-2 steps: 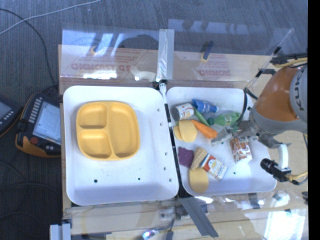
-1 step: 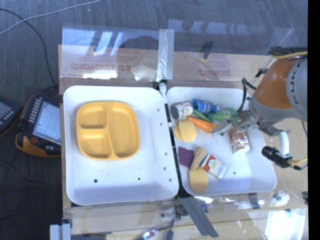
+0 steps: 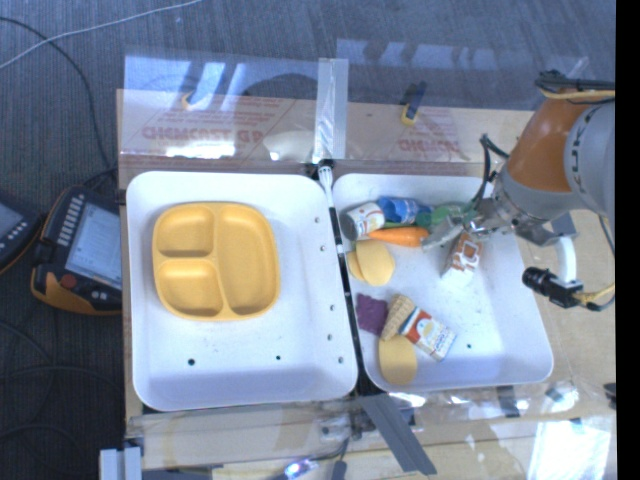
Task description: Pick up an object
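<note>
- Grey and orange-banded, the arm point(image 3: 560, 153) reached from the right over the right bin point(image 3: 505, 353).
- Its gripper point(image 3: 462, 236) hung low there, and a small orange-and-white carton point(image 3: 462, 256) sat between the fingers, tilted, just above the bin floor.
- Beside it lay a carrot point(image 3: 398, 236), a blue-capped bottle point(image 3: 385, 213) and a green item point(image 3: 445, 213).
- Nearer the front lay a purple piece point(image 3: 371, 314), a snack box point(image 3: 428, 334) and two yellow lumps.
- A yellow divided plate point(image 3: 215, 260) sat in the left bin point(image 3: 240, 368).

I see even, bright light from above. Glare streaks the clear panels point(image 3: 230, 78) at twelve o'clock and the bench edge at six. The white bins point(image 3: 240, 368) look slightly washed out; shadows stay soft; focus is mildly soft throughout.
</note>
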